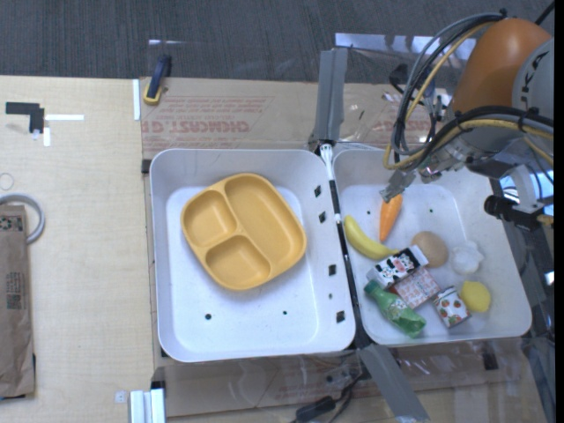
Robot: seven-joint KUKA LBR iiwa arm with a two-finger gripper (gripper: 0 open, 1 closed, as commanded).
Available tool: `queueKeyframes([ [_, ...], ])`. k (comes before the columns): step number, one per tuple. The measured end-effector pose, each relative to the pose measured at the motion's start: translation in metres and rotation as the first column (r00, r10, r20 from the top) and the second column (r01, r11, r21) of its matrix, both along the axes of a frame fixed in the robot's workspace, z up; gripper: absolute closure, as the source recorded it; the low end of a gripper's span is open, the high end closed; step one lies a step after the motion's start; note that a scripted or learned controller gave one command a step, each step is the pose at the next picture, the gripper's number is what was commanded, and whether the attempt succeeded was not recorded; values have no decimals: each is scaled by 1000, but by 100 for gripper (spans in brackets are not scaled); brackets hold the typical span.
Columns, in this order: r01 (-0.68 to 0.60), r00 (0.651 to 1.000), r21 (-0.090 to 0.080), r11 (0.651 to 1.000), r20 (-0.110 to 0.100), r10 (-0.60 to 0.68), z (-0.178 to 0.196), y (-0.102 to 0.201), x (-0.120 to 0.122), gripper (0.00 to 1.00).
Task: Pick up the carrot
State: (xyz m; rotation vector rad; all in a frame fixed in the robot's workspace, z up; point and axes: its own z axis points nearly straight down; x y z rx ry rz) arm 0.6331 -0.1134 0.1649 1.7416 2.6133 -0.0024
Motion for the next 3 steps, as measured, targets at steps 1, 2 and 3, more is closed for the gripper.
queueKeyframes([
  [1,-40,999,0,999,0,40,27,22,-42,0],
  [2,-257,966,-2,966,8,257,-60,7,17,0],
  [3,-254,967,-7,967,15,254,-50,5,19,100],
])
